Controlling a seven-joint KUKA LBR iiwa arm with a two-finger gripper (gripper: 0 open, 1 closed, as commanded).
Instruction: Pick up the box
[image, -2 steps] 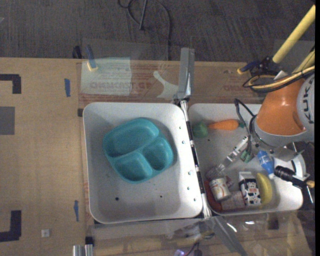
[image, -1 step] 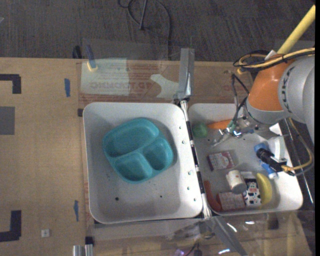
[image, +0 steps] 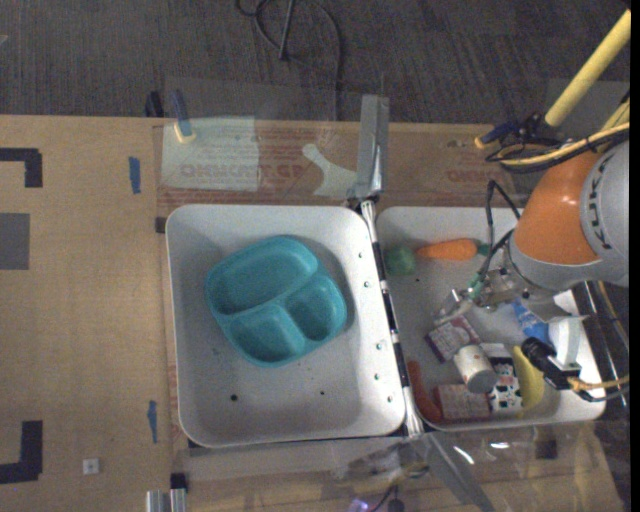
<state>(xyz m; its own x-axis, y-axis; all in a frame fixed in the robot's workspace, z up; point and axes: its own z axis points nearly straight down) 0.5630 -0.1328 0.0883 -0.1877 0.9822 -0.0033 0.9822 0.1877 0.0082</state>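
Observation:
A small maroon box (image: 451, 338) with a pale label lies flat near the middle of the right bin (image: 400, 330). A second, pinkish box (image: 463, 402) lies by that bin's front wall. My gripper (image: 473, 298) hangs low over the right bin, just behind and to the right of the maroon box, at the end of the grey and orange arm (image: 560, 225). Nothing visible is lifted off the bin floor.
An orange carrot (image: 448, 250) and a green item (image: 401, 261) lie at the back of the right bin. A white cylinder (image: 474, 367), a banana (image: 527, 377) and a blue-white item (image: 528, 320) crowd the front right. A teal divided plate (image: 277, 299) sits in the left bin (image: 190, 330).

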